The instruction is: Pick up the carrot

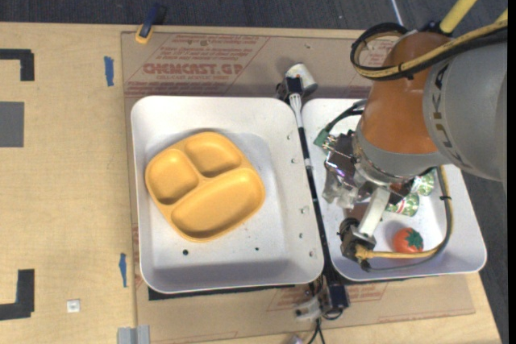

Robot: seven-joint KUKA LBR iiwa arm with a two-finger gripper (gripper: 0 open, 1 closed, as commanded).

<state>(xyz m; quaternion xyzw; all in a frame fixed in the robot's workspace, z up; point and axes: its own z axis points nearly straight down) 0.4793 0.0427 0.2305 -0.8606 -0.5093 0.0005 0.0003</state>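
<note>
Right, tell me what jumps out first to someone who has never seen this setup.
The big yellow divided plate lying in the left bin catches the eye first. Next comes the grey arm with its orange band, hanging low over the right bin. Just beside the arm's lower end, toward the near side of that bin, lies a small orange-red toy vegetable with a green top.
</note>
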